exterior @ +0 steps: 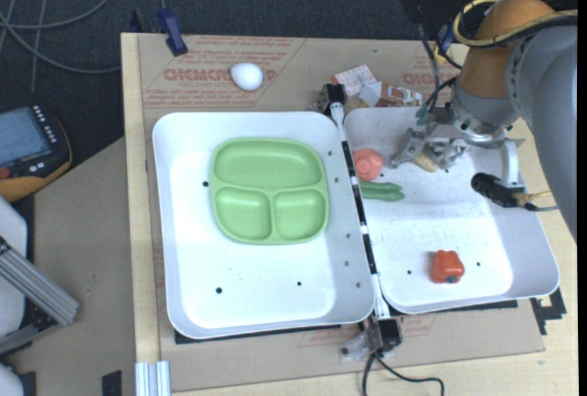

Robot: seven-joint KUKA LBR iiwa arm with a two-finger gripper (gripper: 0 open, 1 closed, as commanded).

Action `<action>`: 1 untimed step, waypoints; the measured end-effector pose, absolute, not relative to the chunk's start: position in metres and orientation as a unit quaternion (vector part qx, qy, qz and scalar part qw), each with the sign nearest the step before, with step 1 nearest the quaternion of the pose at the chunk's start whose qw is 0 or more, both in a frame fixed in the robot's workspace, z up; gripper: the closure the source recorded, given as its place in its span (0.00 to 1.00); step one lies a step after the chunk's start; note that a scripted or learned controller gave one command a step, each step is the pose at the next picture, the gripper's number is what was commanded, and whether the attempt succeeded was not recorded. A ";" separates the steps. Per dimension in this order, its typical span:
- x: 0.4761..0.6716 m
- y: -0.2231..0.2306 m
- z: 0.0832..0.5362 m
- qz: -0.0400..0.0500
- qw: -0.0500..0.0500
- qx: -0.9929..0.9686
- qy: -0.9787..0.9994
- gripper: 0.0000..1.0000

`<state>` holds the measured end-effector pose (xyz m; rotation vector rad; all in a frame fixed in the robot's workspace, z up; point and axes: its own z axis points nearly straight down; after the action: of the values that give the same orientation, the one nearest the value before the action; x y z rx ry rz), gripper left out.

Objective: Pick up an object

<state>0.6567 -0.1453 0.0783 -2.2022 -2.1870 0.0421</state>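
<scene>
Red pepper (447,267) lower right in right bin (514,284), green tray (270,189) in left bin (183,229), claw (427,152) upper right over right bin, its grip state unreadable

Arm reaching in from the right, wrist bent down at the far side.

The grey arm (550,101) fills the right edge, its orange band (500,41) sitting just above the wrist (cables loop round it there). Below the band the gripper (429,151) points down and to the left, metal linkage splayed out, hanging low at the far end of the scene's right half.
</scene>
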 end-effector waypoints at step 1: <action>0.659 -0.125 0.079 0.011 0.013 -0.710 -0.704 0.00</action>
<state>0.6589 -0.1253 0.0794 -2.2115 -2.1945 0.0339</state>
